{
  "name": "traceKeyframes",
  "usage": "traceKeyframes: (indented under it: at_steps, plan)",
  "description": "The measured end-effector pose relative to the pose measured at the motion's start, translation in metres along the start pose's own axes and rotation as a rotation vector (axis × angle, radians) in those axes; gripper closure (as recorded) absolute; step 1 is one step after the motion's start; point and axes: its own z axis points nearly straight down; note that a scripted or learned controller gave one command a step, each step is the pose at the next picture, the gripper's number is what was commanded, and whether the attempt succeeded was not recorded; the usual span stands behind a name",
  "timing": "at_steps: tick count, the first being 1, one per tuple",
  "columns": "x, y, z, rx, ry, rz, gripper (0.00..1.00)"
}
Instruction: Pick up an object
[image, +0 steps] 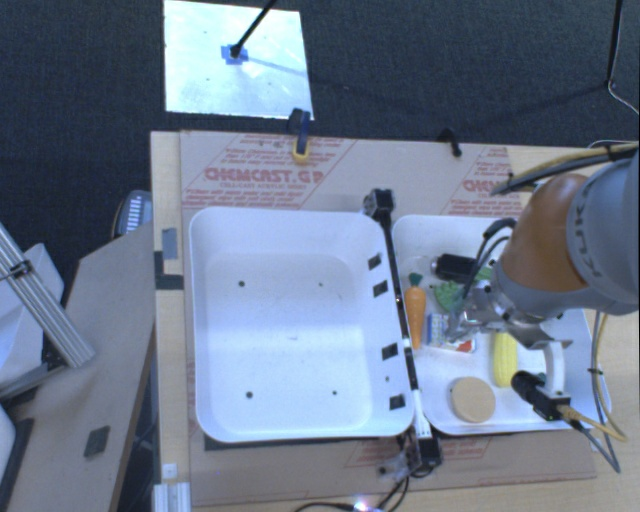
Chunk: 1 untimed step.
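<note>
The right bin (432, 232) holds several small objects. An orange carrot (415, 312) lies along its left wall. A yellow piece (505, 356) and a round tan disc (472, 400) lie near the front. A green item (446, 295) and a black block (456, 267) sit further back. A flat packet with red and blue print (442, 338) lies between the carrot and the yellow piece. My gripper (463, 324) hangs low over the middle of this bin, right above the packet's right edge. The grey and orange arm (560, 240) hides the bin's right part.
The left white bin (290, 225) stands beside the right one, with black clips (383, 290) along the shared wall. A black part (535, 395) and a yellow cable (598, 425) hang off the arm near the front right corner. A shiny plate (236, 60) lies beyond the bench.
</note>
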Motion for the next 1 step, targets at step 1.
traceKeyframes:
  at_steps: [1]
  plan:
    - [-0.0239,0.0622,0.0254,-0.019,-0.001,-0.005,1.0]
